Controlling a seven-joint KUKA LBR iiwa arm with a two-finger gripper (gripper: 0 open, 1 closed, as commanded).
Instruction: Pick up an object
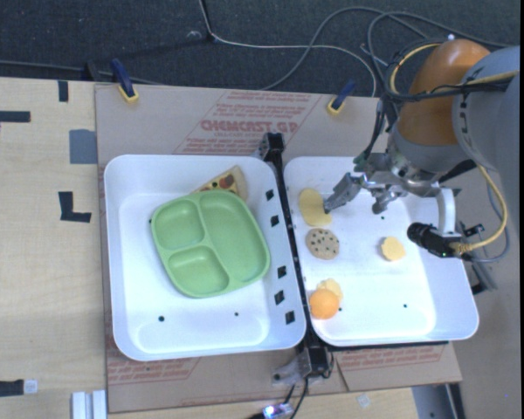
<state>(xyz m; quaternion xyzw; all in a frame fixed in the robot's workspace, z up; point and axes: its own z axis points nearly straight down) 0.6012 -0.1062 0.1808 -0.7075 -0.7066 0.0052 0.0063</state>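
Food items are seen in right bin [437,317]: pale yellow piece [310,206], cookie [322,243], orange [324,304], small yellow chunk [392,249]. Jaws of gripper [360,198] are spread wide w/ nothing between, just beside pale piece. Green tray [210,241] and pizza slice [224,182] sit in left bin [131,321].

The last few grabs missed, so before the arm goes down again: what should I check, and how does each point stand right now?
1. Fingers spread: ok, gripper is open.
2. Nothing between the fingers: ok.
3. Targets in the right bin: ok, cookie, orange, yellow slice, yellow chunk.
4. Gripper above one item: not ok, it is beside the yellow slice.
5. Height above bin floor: cannot tell.
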